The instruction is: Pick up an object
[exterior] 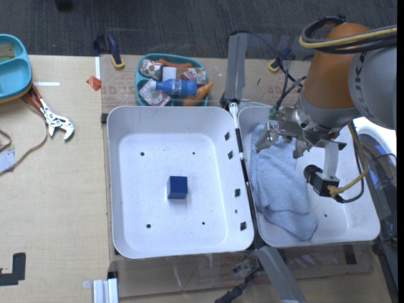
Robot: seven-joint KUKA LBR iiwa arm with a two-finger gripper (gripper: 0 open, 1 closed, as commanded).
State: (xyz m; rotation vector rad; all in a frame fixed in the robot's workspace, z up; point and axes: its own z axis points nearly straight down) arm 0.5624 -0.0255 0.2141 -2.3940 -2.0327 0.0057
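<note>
A pale wooden counter (57,207) carries two shallow white plastic bins side by side, the left bin (120,188) and the right bin (360,229) touching along their inner rims. Behind the left bin stands a small teal tub (144,65) of assorted items. At far left lie a silver adjustable wrench (55,122) and a light-blue divided tray (14,65).

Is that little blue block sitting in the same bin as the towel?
No, the blue block lies alone in the left bin, while the pale blue towel is crumpled in the right bin below the arm.
</note>
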